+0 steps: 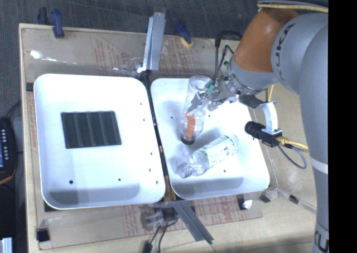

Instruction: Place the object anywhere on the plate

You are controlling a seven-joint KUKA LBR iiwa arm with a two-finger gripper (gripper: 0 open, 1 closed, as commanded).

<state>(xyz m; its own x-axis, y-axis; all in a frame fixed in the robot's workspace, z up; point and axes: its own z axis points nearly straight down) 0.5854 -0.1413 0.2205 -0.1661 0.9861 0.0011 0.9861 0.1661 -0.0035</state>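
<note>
- We see the arm (290, 40) reaching over the right bin (254, 176).
- The left bin (50, 96) holds a dark ridged plate (91, 129).
- One clear bottle (209, 154) lies flat; another bottle (192, 115), orange-labelled, is clamped in the gripper (207, 97).

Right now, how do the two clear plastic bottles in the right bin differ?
The clear plastic bottle with the orange label stands tilted near the gripper, its dark cap end down; the clear plastic bottle with the white label lies flat, apart, nearer the bin's front. Both are transparent and sit in the right white bin.
</note>
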